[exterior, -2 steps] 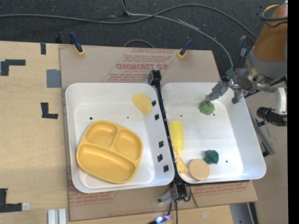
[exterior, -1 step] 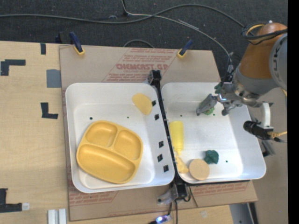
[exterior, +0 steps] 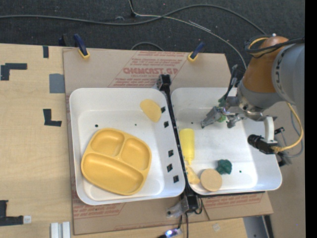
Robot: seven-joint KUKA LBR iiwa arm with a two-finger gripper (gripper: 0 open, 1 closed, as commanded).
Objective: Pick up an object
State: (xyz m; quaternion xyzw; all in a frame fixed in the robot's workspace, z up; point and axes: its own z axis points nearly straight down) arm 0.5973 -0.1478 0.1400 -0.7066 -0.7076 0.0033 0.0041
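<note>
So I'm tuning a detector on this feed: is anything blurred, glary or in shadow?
Camera view: even, soft lighting; the white bins look bright but keep detail. The yellow plate is sharp, with faint shadows. The gripper looks slightly soft, and its fingers are hard to resolve.

The arm [exterior: 277,73] is cut off by the picture's right edge, so its base is not seen. Gripper [exterior: 210,119] fingers appear small and dark against the right bin's [exterior: 247,182] back portion; their spacing cannot be determined. The tan disc [exterior: 211,179] at that bin's front edge partly covers a yellow piece [exterior: 192,174], identity unclear.
</note>
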